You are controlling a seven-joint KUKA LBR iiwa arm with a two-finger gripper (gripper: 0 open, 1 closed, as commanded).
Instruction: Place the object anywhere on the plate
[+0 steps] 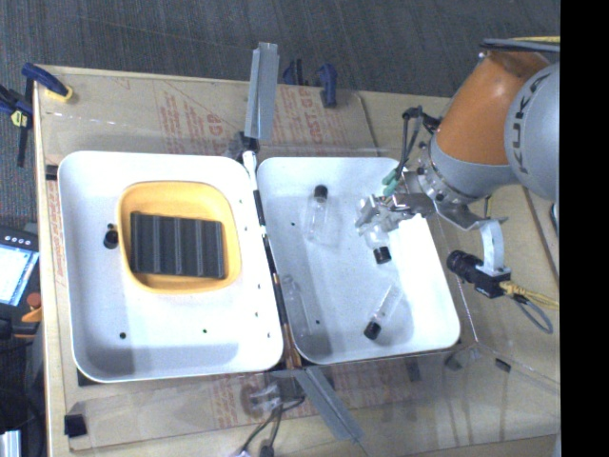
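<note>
Right of centre, the gripper (381,225) hangs over the right bin (433,327), jaws seemingly clamped on a clear black-capped vial (379,246), ready for the yellow plate (181,195) at left.

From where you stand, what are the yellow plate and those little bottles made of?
The plate looks like matte yellow plastic with a dark ribbed insert. The bottles seem clear plastic or glass, see-through against the bin, with black caps.
</note>
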